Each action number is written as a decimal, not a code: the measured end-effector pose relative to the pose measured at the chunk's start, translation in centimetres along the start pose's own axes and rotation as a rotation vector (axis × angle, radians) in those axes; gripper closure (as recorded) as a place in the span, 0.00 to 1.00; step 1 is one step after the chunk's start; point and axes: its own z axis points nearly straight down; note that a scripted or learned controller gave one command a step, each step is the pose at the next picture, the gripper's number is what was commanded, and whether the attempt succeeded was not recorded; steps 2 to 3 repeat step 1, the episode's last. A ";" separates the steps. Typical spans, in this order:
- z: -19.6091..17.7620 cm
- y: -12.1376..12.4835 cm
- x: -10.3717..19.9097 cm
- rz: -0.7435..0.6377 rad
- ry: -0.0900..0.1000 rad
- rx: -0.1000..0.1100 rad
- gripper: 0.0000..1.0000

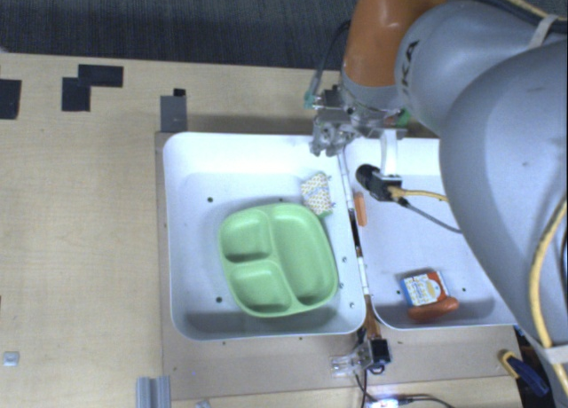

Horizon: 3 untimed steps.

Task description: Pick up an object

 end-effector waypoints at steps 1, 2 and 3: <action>-1.9 -5.4 -9.2 0.003 -0.002 0.000 1.00; -1.9 -5.4 -9.2 0.003 -0.002 0.000 1.00; -1.9 -5.4 -9.2 0.003 -0.002 0.000 1.00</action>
